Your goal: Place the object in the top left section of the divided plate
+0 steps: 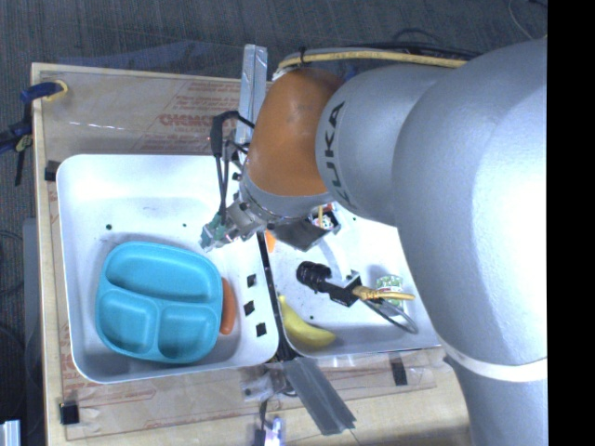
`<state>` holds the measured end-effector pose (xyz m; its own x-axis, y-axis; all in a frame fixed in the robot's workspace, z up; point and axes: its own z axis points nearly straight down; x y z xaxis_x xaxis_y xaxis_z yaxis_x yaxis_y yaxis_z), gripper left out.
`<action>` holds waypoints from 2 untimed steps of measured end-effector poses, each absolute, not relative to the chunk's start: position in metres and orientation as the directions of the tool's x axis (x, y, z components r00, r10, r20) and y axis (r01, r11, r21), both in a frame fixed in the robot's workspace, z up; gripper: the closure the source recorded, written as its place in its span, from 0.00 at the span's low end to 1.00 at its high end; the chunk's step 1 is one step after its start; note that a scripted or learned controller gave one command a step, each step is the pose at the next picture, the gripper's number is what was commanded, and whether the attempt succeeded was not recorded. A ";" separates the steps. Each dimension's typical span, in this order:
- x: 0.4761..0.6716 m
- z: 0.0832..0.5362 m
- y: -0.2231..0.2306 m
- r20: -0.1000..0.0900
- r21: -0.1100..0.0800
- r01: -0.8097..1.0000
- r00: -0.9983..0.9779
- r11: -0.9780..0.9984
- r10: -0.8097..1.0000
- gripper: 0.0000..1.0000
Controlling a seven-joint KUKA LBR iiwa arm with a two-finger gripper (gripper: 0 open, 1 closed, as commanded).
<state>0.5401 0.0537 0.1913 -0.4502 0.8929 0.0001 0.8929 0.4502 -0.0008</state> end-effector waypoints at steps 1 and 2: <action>0.487 0.191 0.055 0.001 -0.002 0.842 -0.540 0.540 0.842 1.00; 0.477 0.191 0.025 0.002 -0.003 0.790 -0.613 0.613 0.790 1.00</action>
